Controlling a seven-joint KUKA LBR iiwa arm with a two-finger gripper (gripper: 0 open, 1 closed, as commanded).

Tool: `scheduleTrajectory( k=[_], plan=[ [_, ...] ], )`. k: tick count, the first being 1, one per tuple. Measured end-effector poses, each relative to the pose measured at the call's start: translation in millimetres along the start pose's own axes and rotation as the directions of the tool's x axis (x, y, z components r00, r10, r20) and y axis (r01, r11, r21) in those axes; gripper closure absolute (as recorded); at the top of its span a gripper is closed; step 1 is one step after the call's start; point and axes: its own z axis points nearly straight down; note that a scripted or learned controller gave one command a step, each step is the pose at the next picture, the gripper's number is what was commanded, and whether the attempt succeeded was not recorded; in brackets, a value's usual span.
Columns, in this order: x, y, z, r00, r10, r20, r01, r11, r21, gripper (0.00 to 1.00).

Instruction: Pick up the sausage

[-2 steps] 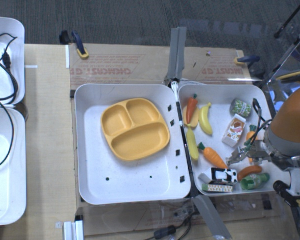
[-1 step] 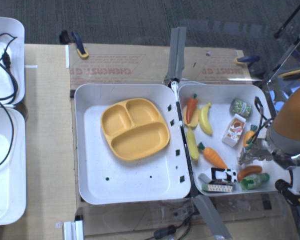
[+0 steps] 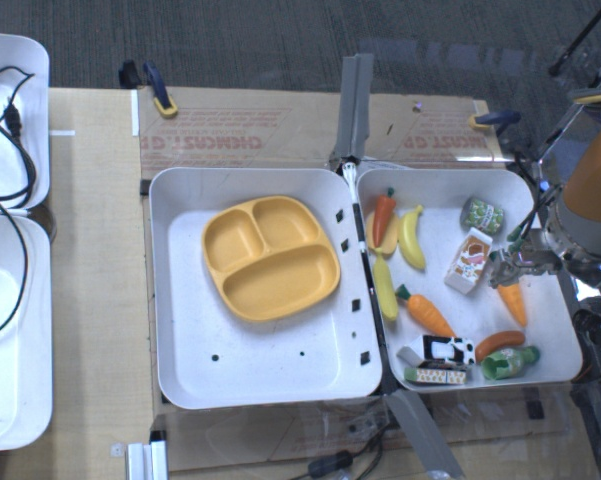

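Arm [image 3: 590,183] reaches in — end effector [image 3: 510,266] above the sausage [image 3: 500,343].

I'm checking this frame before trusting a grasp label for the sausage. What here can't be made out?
- Gripper, camera view: its fingers blur into the carrot below, so open or shut is unclear.
- Sausage, camera view: its lower edge is covered by the green item.
- Small carton, camera view: print too small to read.
- Arm, camera view: cut off by the right edge.
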Motion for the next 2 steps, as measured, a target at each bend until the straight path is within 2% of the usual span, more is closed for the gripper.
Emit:
scheduleTrajectory(
  k=[1, 2],
  plan=[
    [0, 0, 0, 1.000, 0.001, 0.000, -0.001, 1.000, 0.001, 0.00],
    [-4, 27, -148, 0.996, -0.088, 0.001, 0.088, 0.996, 0.000, 0.00]
  ],
)
